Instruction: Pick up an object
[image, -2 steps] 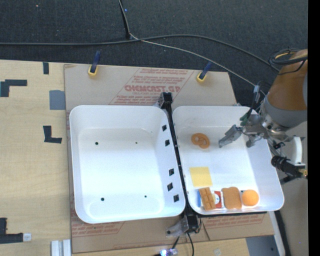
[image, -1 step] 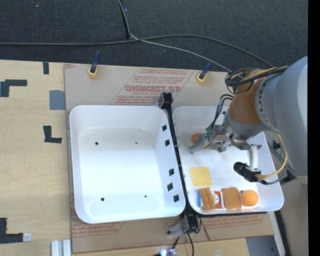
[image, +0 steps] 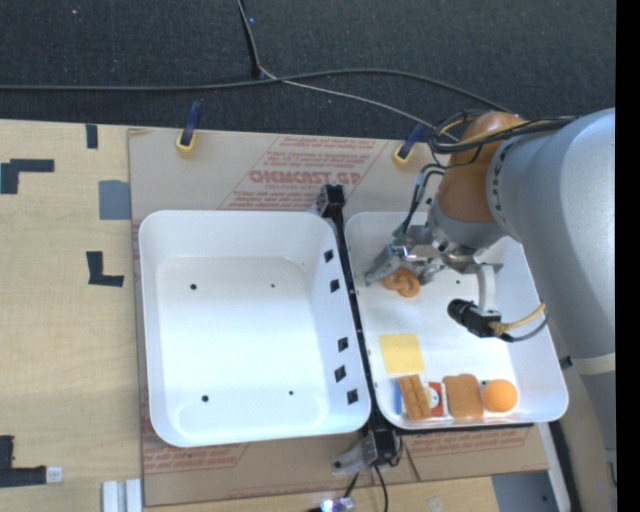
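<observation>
Two white bins sit side by side on the surface. Over the right bin (image: 545, 395), near its far edge, the pincer (image: 402, 262) is low with fingers apart around a small brown pastry (image: 405, 284). I judge it grasping; next, close and lift.

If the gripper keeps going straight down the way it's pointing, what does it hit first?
Most likely the small brown pretzel-like piece in the right bin, which lies right under the gripper. Depth is hard to judge from this slanted view, so it may land just beside it on the bin floor.
</observation>
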